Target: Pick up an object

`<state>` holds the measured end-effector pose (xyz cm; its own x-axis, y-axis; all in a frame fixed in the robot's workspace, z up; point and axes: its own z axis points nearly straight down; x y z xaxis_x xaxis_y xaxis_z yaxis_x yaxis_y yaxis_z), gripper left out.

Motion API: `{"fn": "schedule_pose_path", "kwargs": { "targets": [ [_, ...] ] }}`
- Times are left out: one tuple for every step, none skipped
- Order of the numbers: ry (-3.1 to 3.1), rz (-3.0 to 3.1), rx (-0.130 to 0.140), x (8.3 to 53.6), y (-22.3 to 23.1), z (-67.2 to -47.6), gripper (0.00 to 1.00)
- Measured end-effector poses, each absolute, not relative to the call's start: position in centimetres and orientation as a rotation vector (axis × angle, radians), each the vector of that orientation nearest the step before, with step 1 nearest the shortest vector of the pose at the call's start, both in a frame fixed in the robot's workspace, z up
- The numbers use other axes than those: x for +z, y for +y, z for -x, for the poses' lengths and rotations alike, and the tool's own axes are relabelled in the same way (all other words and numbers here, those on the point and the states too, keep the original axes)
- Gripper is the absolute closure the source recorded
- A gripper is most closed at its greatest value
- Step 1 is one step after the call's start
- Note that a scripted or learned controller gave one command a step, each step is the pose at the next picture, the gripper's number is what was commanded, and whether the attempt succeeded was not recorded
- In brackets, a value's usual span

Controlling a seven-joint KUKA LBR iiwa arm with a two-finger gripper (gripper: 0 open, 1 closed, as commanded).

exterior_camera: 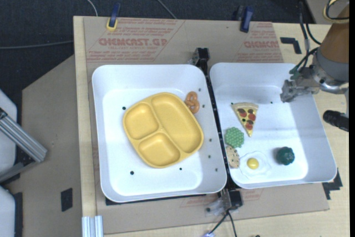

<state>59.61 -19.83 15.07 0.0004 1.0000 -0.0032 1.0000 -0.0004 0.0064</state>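
White plastic bins, two side by side; your gripper (288, 91) sits at approx 1 o'clock in the right bin (316, 125), over bare floor by the far wall. You can't tell from this angle if the pincer is apart or together, and nothing shows betw. it.

Likeliest target is the pizza slice (246, 117), at approx 8 o'clock from the gripper, near but not touching. Its crust faces 12 o'clock and its tip points to 6, so the long axis runs 12–6.

Risks, as I judge them:
- The slice lies flat, so the tips may skid over it and close on nothing.
- A grab along the 12–6 axis is too wide; go across, 3–9.
- The green textured piece (234, 136) is just beside the tip at 7 o'clock, so a low approach could nudge it.
- The fried egg (254, 164), cookie (233, 158) and dark green ball (285, 156) crowd the near wall; the ball could roll if bumped.

The yellow tray (162, 129) and pretzel (192, 101) in the left bin (111, 119) are well apart from it all.
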Motion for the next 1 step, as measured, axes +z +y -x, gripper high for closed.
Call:
{"fn": "schedule_pose_path", "kwargs": {
  "targets": [
    [2.216,-2.217,0.004,19.61,-20.48,-59.66,1.0]
  ]
}}
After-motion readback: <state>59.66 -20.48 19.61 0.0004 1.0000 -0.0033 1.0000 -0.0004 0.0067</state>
